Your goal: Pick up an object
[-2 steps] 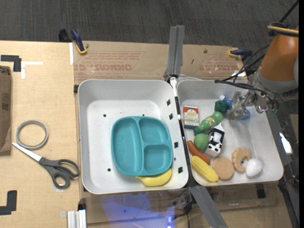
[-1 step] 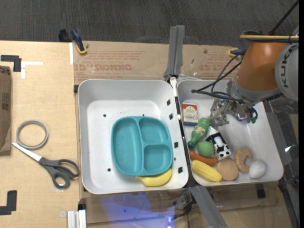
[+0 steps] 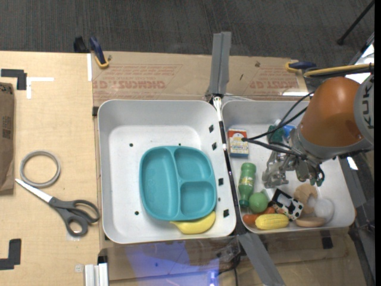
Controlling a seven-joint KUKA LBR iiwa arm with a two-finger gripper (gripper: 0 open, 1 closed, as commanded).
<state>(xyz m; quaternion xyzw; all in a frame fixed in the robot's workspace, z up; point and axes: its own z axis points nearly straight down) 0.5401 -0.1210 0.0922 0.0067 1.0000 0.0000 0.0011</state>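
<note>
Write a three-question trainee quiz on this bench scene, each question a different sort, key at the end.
1. True or false: the teal divided plate lies in the left bin.
2. Which lies partly under that plate's near edge? A) banana B) green bottle C) corn cob
3. Name the tool lying on the wooden bench beside the tape roll.

Key: 1 true; 2 A; 3 scissors.
</note>
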